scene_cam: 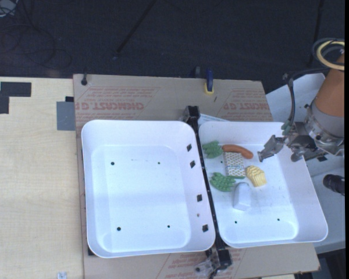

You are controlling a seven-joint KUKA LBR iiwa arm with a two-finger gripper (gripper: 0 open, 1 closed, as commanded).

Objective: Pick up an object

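gripper — fingers too blurred

Pale wooden tabletop, printed cardboard sheet beneath the bins, black clips between them, dark cables on black floor behind

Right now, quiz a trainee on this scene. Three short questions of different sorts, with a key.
1. True or false: the sausage lies in the left bin.
2. What touches the corn's left side? A) waffle B) clear cup C) sausage
3. Fill in: the gripper hovers over the ___ bin.

Key: 1 false, it lies in the right bin; 2 A; 3 right.
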